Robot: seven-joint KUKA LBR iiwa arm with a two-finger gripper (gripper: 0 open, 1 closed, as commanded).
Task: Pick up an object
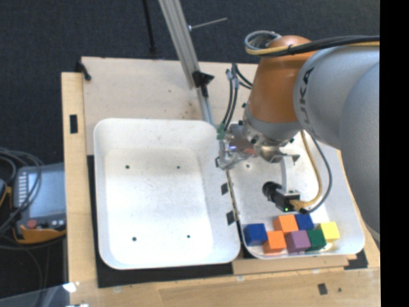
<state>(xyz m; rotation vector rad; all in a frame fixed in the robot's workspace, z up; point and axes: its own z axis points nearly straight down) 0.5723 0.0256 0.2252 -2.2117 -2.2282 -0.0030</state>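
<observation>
Blocks [291, 233] clustered in right bin [342, 190], near corner

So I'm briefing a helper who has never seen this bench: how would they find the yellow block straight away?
Start at the right-hand white bin, the one the arm reaches over. Go to its near corner, where small coloured cubes sit bunched together. The yellow block is at the cluster's far right end, beside a green block, and it is the only yellow one there.

A dark carpeted floor [77, 18] surrounds the light wooden bench [128, 85]. An aluminium post [182, 40] rises behind the pincer; cables and a handheld controller [32, 200] lie far to its left
</observation>
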